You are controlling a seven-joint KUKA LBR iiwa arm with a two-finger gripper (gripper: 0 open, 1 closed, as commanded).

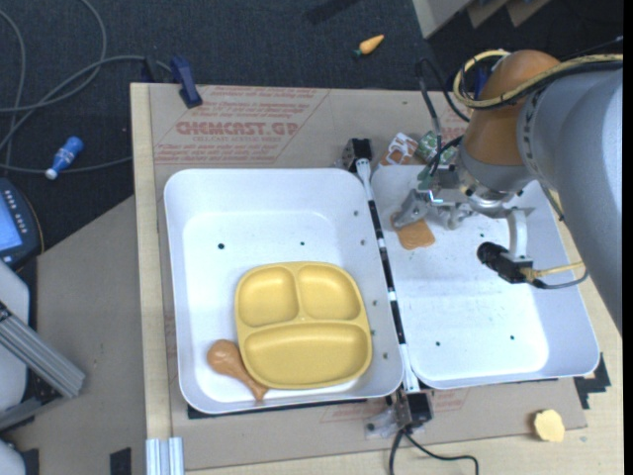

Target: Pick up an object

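The bench board (247, 117) carries red printing that reads "CHEMCAST GP" (237, 127), with smaller lines above and below too fine to read. Two white bins sit side by side on it. The left bin (198, 206) holds a yellow divided plate (300, 325) with three compartments; an orange drumstick-shaped toy (233, 362) lies against the plate's lower left edge, partly beneath it. The right bin (475, 334) holds a flat orange-brown piece (415, 234) near its upper left corner, just beside the divider. The gripper (435, 206) sits directly above and to the right of that piece, close to it; finger state cannot be determined, and no object is seen between them. A small packet (401, 149) with unreadable print lies beyond the right bin
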